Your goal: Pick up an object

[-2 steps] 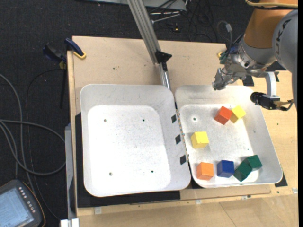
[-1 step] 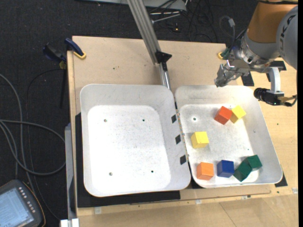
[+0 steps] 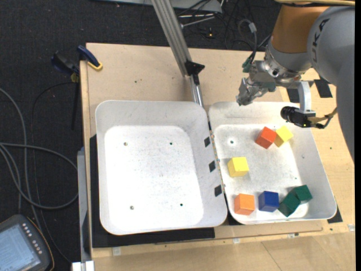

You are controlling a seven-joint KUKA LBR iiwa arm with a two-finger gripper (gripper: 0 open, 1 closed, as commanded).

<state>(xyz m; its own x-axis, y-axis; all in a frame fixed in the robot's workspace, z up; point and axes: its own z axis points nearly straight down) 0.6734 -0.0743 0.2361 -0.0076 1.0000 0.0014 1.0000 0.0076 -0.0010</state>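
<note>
Camera view: tool [image 3: 246, 99] above bin's far rim, red block [image 3: 265, 138] nearby.

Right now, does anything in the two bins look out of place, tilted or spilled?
Nothing looks spilled or damaged. All the blocks lie inside the right bin. The only slight oddity: the red block and a yellow block sit touching and turned askew, and two green blocks crowd the near corner by the blue block.
</note>
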